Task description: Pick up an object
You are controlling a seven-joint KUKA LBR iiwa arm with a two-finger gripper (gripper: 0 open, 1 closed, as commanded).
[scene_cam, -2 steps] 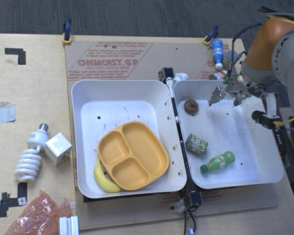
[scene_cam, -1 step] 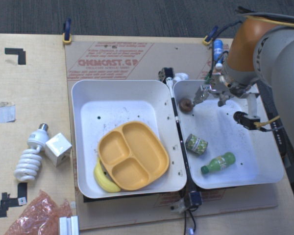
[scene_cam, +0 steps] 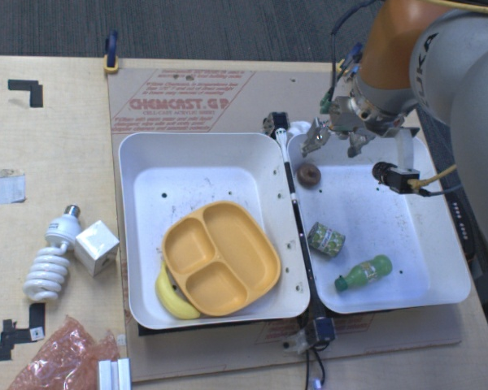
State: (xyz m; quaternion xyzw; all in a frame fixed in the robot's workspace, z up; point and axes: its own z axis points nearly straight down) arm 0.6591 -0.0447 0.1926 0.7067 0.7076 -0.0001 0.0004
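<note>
The right bin (scene_cam: pixel 423 242) holds three things: a small brown ring-shaped object (scene_cam: pixel 309 175) near its back left corner, a green can (scene_cam: pixel 326 240) lying further forward, and a green bottle (scene_cam: pixel 363 273) on its side near the front. My gripper (scene_cam: pixel 332 142) hangs above the bin's back edge, up and to the right of the brown ring. Its fingers are spread open and nothing sits between them.
The left bin (scene_cam: pixel 146 177) holds a yellow divided plate (scene_cam: pixel 220 258) with a banana (scene_cam: pixel 175 296) tucked under its front left rim. On the bench to the left lie a spiral light bulb (scene_cam: pixel 50 254), a white cube (scene_cam: pixel 97 246) and a red mesh bag (scene_cam: pixel 61 356).
</note>
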